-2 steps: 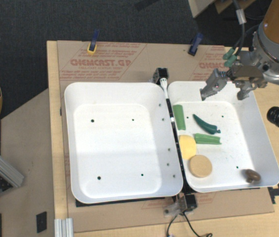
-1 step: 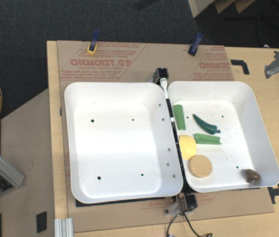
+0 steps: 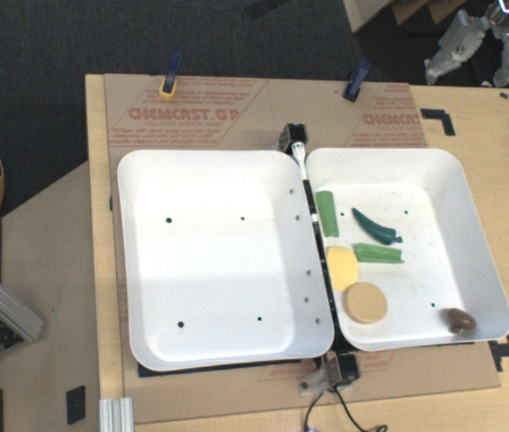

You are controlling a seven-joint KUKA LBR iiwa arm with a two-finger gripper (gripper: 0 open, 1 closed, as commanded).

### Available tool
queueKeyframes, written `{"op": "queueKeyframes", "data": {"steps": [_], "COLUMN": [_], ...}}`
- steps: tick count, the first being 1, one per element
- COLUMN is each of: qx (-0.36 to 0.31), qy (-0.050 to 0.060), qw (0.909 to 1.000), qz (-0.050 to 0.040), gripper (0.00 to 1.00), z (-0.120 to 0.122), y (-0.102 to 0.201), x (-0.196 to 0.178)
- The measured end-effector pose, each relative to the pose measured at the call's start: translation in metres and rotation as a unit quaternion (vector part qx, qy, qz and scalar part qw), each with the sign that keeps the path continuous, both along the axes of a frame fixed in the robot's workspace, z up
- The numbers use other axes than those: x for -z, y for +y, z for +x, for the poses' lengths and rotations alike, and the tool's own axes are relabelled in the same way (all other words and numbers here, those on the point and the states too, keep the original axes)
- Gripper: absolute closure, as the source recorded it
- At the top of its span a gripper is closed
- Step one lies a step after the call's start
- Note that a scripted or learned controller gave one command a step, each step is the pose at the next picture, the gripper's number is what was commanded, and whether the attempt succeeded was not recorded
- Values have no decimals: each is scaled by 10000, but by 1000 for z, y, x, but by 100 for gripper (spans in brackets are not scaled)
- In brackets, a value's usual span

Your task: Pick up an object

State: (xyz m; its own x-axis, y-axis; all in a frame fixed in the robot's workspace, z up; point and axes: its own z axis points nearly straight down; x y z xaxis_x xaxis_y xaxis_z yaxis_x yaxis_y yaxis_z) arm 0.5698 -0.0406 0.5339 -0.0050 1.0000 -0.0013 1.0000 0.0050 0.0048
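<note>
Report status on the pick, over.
Arm parked at top right, off the bins. Right bin holds green pieces, yellow block, tan disc, brown lump. Nothing picked.

Left bin [image 3: 209, 268] open throughout; right bin [image 3: 452, 232] crowded along left wall, seemingly clear elsewhere.

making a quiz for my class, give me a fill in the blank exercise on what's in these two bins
1. All the objects lie in the ____ bin.
2. The yellow piece touches a round ____ disc.
3. The small brown object sits near that bin's front-____ corner.
4. The dark green curved piece lies just behind a flat ____ strip.

Missing words: right; tan; right; green
</note>
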Motion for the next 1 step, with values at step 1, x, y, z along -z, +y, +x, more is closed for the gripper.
{"op": "queueKeyframes", "data": {"steps": [1], "qx": [19], "qy": [-20], "qw": [10000], "qz": [-8], "gripper": [100], "z": [-3], "y": [-3], "x": [-13]}}
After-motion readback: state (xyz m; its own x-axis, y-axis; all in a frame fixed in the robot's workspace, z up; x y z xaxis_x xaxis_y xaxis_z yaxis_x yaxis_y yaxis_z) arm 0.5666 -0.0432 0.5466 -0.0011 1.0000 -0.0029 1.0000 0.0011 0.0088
